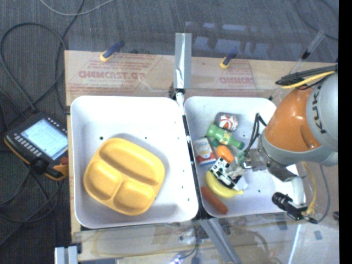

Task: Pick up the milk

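Observation:
The milk (pixel 221 169) is a small white carton with black cow patches. It lies tilted in the middle of the right bin (pixel 258 104), resting on a yellow banana (pixel 222 187). My gripper (pixel 239 170) is low in that bin, right against the carton's right end. The grey arm with its orange band (pixel 290 126) comes in from the right and hides the bin's right side. I cannot see whether the carton is gripped.
Around the milk lie an orange carrot (pixel 224 153), a green bottle (pixel 225 137), a red and white can (pixel 227 121), a small white and red box (pixel 204 151) and a red sausage (pixel 214 200). A yellow divided plate (pixel 124 175) sits in the left bin (pixel 88 114).

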